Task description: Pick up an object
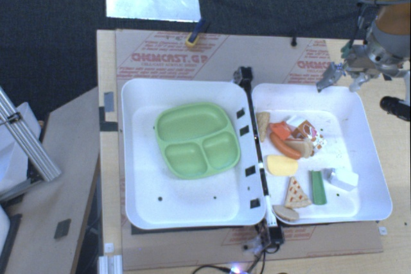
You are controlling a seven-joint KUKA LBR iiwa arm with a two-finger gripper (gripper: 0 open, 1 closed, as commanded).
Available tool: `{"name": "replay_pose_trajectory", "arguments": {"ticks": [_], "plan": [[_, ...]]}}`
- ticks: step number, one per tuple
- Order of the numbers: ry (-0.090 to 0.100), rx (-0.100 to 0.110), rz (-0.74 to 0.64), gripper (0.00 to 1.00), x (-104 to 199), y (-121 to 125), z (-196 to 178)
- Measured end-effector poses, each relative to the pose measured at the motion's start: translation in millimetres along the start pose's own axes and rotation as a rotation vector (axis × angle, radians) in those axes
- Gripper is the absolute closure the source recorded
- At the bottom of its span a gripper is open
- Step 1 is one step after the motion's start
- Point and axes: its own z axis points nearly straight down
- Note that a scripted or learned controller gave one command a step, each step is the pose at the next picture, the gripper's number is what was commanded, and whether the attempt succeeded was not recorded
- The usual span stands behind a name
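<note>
arm: your arm (392,16) comes in from the right and sits high over the far right corner of the right bin (369,138), outside the pile. Reads as a standby or approach pose, not a grasp.
fingers: gripper (340,74) hangs above the bin's far rim. The fingers look spread, with nothing between them. Nothing is held.
left bin: the left bin (138,138) carries one green divided tray (196,140), lying flat and roughly centred. It is wide and shallow, so I judge it a poor pinch target.
right bin: all the small items are here, clustered toward the divider side, well apart from the gripper.
pile: an orange-red sausage shape (286,145) lies touching a brown-and-white piece (306,135) just beside it. A tan cone-like piece (263,125) lies at their left, near the divider.
loose items: yellow block (282,165), pizza slice (296,192), green stick (318,187), a white-grey block (339,178) and a tan round piece (286,212) at the near edge.
target: any of these counts as your object. The green stick is narrow and lies nearly clear of its neighbours, so I judge it the easiest.
progress: pick not yet started.
next move: you need to travel toward the near left, then descend with the fingers straddling one item.
risk: the touching pieces in the pile may shift or come up together. The tan round piece lies tight to the bin wall, leaving little room.
</note>
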Motion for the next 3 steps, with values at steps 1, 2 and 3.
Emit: {"name": "replay_pose_trajectory", "arguments": {"ticks": [1,2,3], "plan": [[-0.002,-0.013,-0.003,0.0,1,2,-9],[-0.002,-0.011,-0.006,0.0,0,13,40],[-0.003,-0.012,-0.003,0.0,2,9,83]]}}
